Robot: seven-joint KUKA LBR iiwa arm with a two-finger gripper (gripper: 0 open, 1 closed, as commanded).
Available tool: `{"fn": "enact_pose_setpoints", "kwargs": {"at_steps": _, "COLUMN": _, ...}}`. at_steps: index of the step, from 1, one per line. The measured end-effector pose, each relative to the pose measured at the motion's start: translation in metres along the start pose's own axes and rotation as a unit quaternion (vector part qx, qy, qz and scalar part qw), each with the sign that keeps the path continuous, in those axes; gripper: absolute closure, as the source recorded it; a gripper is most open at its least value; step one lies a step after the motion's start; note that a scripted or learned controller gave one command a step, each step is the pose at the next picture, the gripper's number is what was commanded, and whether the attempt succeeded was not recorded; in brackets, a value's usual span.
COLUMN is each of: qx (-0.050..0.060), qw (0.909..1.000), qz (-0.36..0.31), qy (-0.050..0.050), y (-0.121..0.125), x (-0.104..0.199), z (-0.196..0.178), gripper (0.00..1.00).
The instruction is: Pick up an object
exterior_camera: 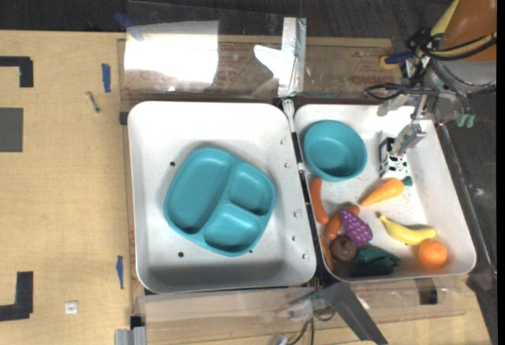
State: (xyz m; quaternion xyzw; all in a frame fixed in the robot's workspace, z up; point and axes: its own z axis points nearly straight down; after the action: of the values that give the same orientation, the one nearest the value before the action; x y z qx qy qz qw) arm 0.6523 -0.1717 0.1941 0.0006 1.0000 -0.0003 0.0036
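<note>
My gripper [407, 136] hangs over the back right part of the right bin [456, 201], reaching in from the upper right below the orange band of the arm [473, 8]. Just under and to its left lies a small black-and-white object [393, 164]; whether the gripper touches it is unclear. Beside that sit an orange carrot [382, 192], a yellow banana [405, 230], an orange [432, 254], purple grapes [356, 227], a brown round item [343, 248] and a dark green item [375, 260]. A teal bowl [334, 148] stands at the bin's back left.
The left bin [150, 138] holds a teal divided plate [221, 199]. A second thin carrot [319, 200] lies along the right bin's left wall. Clear plastic sheeting [237, 59] stands behind the bins. Cables [410, 59] trail near the wrist.
</note>
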Motion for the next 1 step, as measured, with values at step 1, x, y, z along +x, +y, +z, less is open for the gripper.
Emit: {"fn": "enact_pose_setpoints", "kwargs": {"at_steps": 1, "qx": 0.000, "qw": 0.9989, "qz": -0.046, "qy": 0.000, "y": 0.0022, "x": 0.0704, "z": 0.1023, "gripper": 0.00}}
